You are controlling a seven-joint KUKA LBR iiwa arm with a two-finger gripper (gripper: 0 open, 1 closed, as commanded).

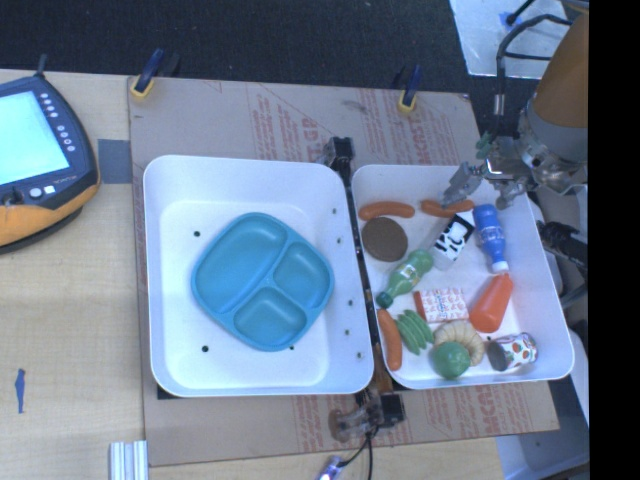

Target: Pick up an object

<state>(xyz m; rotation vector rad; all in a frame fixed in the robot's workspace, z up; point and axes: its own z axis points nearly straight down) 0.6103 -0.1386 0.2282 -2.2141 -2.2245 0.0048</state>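
My fingers point(478, 178) hang spread and released at the far rim of the right bin point(556, 298), nothing between them. The wrist behind them runs off to my right.

Just below the tips: a thin orange sausage point(447, 208) lying flat, not touched. Beside it, slightly nearer the camera, a blue bottle point(490, 236) and a black-and-white bottle point(453, 240), both on their sides. Further left of the fingers, a second sausage point(386, 210) and under it a brown disc point(384, 238).

Further out, toward the near rim: a green bottle point(405, 277) tilted, a red-and-white packet point(441, 303), an orange bottle point(491, 303), a carrot point(390, 338) along the left wall, a green leafy piece point(413, 329), a green ball point(450, 359), a small printed can point(515, 350) in the corner.

Well left of the fingers, the left bin point(160, 268) holds a blue divided plate point(262, 281), lying flat. Both bins rest on the table point(70, 348). At the far left edge, a tablet point(35, 153) in an orange case.
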